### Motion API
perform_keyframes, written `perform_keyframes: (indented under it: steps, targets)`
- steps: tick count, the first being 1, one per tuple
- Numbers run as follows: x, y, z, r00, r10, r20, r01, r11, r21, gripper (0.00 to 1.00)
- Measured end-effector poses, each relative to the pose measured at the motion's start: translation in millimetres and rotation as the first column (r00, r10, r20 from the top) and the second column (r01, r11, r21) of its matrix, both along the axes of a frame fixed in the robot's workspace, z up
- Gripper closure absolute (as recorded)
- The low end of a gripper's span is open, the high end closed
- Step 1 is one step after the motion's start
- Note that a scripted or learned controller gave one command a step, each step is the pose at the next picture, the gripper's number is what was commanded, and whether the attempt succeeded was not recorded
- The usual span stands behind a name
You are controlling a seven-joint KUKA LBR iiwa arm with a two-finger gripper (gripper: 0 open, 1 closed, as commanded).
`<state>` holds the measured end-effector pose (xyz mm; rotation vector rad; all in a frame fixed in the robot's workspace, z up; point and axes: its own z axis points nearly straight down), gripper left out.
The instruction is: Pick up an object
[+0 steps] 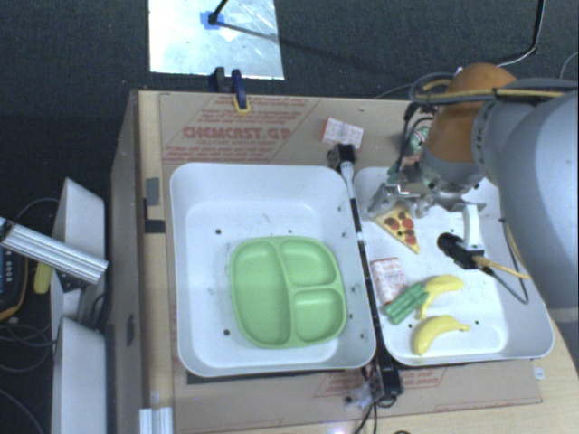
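Observation:
My gripper (403,199) hangs low over the back left part of the right bin (527,325), at the end of the grey arm with its orange band. Just below it lies a toy pizza slice (402,228), its wide crust end closest to the gripper. Whether the gripper touches the slice cannot be made out. Further forward in the same bin lie two yellow bananas (441,287) (435,331), a green ridged piece (404,302) and a small red-and-white packet (389,278).
The left bin (194,186) holds a green divided plate (288,290). A dark divider rail (360,233) runs between the bins. A small printed card (343,133) lies on the cardboard behind them.

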<state>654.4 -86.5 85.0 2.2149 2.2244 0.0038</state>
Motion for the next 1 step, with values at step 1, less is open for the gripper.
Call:
perform_keyframes:
  steps: [1]
  targets:
    - [-13.2,-10.6,-0.4,1.0,-0.003,-0.002,0.003,1.0,0.0,0.0]
